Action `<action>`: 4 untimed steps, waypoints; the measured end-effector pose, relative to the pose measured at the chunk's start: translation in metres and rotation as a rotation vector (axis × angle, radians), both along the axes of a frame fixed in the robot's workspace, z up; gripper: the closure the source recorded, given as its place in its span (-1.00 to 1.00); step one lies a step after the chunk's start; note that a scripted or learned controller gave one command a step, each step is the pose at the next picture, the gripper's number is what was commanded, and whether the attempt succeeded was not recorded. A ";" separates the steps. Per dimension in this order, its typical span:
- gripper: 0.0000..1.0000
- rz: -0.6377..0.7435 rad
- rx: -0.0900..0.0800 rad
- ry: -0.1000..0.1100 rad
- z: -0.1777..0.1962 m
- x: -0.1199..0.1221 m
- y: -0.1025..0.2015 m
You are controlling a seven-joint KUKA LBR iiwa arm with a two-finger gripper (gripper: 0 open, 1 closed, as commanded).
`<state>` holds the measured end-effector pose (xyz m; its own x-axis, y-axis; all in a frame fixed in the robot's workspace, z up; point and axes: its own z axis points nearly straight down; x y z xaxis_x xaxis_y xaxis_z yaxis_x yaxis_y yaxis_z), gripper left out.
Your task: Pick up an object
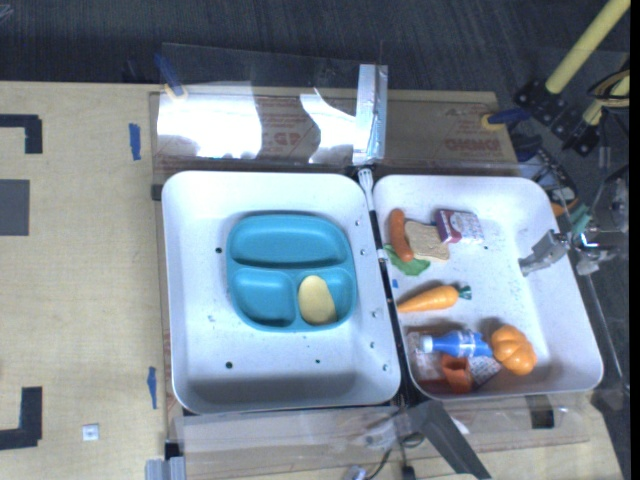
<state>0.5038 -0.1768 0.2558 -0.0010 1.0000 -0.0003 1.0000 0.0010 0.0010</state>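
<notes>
The right bin [530,193] holds several toy foods: a red sausage [398,230], a slice of bread [427,241], a purple and white carton [458,226], a carrot [432,298], a bottle with a blue label [455,345], a small red piece [456,374] and an orange bun-shaped piece [513,349]. In the left bin [190,268] a blue divided tray [285,243] carries a yellow egg-shaped piece [317,299] in its lower right compartment. My gripper [560,246] hangs at the right bin's right rim, apart from all the objects and holding nothing that I can see.
A clear plastic sheet and a metal bracket [368,113] stand behind the bins. A yellow pole [600,23] and cables [560,118] are at the upper right. A wooden bench [70,298] stretches to the left.
</notes>
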 end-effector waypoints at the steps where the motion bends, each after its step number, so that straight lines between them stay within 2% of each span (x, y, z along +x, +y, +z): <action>1: -1.00 -0.011 -0.002 -0.012 -0.139 0.036 0.046; 2: -1.00 -0.174 -0.001 -0.005 -0.038 0.028 0.023; 3: -1.00 -0.371 -0.001 0.000 -0.055 0.024 -0.035; 4: -1.00 -0.603 0.002 0.009 -0.131 0.011 -0.002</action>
<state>0.5148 -0.1791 0.1253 0.5663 0.8242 -0.0009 0.8241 -0.5663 -0.0080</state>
